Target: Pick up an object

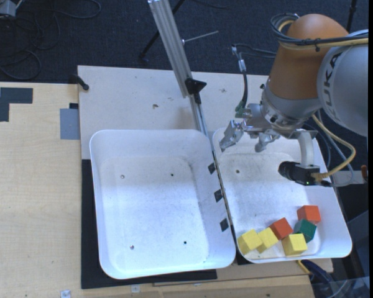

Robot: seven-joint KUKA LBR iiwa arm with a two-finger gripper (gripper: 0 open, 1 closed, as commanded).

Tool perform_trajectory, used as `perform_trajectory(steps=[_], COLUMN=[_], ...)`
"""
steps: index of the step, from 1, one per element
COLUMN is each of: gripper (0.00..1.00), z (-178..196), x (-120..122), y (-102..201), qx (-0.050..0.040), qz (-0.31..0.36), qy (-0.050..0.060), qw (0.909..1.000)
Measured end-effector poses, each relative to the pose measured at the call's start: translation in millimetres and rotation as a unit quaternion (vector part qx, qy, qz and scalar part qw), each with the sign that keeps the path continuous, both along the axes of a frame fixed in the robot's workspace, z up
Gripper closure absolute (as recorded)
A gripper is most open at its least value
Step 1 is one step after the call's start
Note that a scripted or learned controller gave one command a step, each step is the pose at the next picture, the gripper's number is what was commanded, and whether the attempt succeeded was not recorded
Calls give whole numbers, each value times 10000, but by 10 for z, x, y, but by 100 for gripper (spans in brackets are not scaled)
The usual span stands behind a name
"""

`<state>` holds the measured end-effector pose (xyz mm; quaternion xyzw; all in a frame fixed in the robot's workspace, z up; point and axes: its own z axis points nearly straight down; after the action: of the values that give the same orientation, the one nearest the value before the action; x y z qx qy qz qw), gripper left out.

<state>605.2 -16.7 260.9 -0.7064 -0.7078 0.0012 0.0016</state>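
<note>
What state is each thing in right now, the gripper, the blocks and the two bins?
Gripper: open, holding nothing, raised over the far end of the right bin.
Blocks: six, clustered in the right bin's near corner, some touching, none lifted.
Right bin: holds the blocks at its near end.
Left bin: flat on the bench beside the right bin.

Cluster of blocks (285, 233) in the right bin's (336, 213) near corner, left bin (105, 185) alongside, pincer (247, 138) above the far end.
</note>
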Motion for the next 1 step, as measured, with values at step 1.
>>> perform_trajectory(steps=[1], gripper=[0], z=[333], x=[-69], y=[134], qx=[-1], qz=[-3], qy=[-20], qw=[10000])
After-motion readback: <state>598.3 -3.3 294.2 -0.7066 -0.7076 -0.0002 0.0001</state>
